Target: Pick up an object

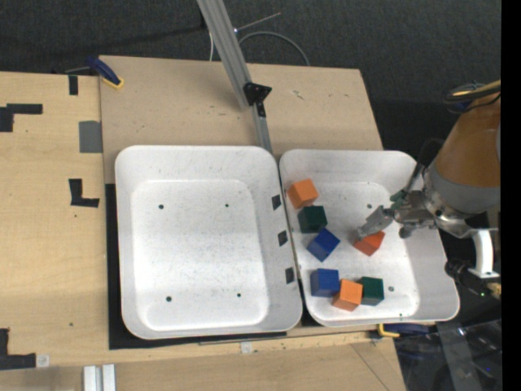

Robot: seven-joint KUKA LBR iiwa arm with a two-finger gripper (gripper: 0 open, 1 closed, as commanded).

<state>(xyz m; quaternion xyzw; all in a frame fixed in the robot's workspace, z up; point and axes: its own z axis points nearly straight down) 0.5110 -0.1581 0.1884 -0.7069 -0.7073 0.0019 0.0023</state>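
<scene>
right bin | pincer touching red block | small, tilted

Arm's chunky, orange band up top, grey below, ending in a small grey metal pincer.

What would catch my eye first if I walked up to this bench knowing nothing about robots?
Probably the grey and orange arm reaching in from the right, its gripper down at a red block in the right bin. Next, the bright blocks scattered there: an orange block near the top, a blue block mid-bin, and more clustered at the bottom. The left bin beside it looks plain white by contrast.
</scene>
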